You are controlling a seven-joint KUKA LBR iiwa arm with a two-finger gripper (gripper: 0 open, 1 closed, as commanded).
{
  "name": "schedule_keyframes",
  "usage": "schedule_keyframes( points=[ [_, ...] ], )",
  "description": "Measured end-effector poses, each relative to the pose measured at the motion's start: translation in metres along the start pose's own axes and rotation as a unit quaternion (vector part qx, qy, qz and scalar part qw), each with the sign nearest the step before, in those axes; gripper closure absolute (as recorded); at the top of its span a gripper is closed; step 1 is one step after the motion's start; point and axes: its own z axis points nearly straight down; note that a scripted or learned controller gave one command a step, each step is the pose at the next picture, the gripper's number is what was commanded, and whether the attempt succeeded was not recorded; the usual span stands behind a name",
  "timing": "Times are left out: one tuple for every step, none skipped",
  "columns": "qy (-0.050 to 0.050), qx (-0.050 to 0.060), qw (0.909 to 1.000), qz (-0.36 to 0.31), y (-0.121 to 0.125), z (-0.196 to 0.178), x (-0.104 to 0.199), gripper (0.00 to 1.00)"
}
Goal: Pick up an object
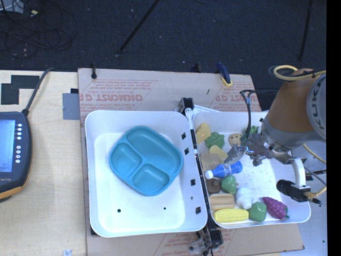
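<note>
Seen from above the bench, the grey KUKA arm [298,111] reached in from the right over the right-hand bin [298,217], its gripper [238,152] low among a heap of toy food. Whether it was spread or closed could not be told from this angle, and nothing could be made out in its grasp.

A small blue bottle [225,170] with a white cap lay on its side just below and left of the gripper, close to it but not clearly touching. Around it sat a green toy pepper [215,140], a pale yellow piece [203,132], a toy corn cob [230,215], a bunch of purple grapes [275,207], a tan bread-like piece [222,200] and a small white clump [245,197].

The left-hand bin [101,207] held a blue divided plate [145,159], well apart from the gripper.

Red lettering on the cardboard sheet [133,92] under the bins ran upside down and was too faint to read with certainty. A handheld control pendant [11,151] with a lit screen rested at the far left of the bench; part of the lettering "KUK" showed on the arm's housing.
</note>
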Motion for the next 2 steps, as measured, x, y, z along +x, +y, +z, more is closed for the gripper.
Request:
schedule_keyframes(
  points=[
    [-0.007,-0.011,0.9999,0.005,-0.053,0.054,0.011,0.0],
    [-0.004,-0.007,1.0,0.002,0.007,0.073,0.003,0.0]
  ],
)
